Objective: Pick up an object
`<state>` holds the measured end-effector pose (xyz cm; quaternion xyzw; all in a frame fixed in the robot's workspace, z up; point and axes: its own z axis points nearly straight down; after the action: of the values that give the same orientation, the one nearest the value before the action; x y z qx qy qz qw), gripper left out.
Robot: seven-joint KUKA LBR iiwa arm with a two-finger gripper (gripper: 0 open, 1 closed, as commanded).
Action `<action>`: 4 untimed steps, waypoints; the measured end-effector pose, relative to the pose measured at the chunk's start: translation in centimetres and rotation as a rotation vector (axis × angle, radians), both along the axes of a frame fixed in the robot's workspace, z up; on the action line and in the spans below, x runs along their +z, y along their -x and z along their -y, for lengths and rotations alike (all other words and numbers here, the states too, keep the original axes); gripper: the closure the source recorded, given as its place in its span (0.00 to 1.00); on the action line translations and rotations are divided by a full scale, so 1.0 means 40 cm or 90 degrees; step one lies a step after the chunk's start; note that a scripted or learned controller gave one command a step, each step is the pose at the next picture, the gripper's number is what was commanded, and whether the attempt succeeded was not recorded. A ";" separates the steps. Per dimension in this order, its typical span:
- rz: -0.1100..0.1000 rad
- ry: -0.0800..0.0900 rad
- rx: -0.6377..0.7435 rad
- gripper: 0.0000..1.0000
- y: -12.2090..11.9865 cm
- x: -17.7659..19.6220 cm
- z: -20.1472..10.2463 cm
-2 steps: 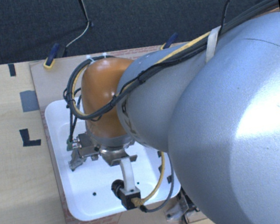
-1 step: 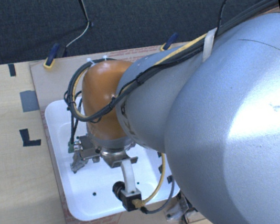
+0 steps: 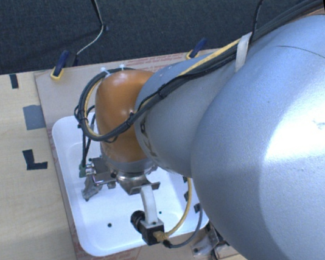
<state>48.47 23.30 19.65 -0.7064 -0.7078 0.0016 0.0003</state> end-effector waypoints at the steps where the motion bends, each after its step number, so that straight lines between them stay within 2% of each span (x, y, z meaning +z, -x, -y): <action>1: 0.000 0.000 0.000 0.00 0.000 0.000 0.000; 4: 0.000 0.000 0.000 0.00 0.000 0.000 0.000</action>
<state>48.47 23.30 19.65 -0.7064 -0.7078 0.0016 0.0003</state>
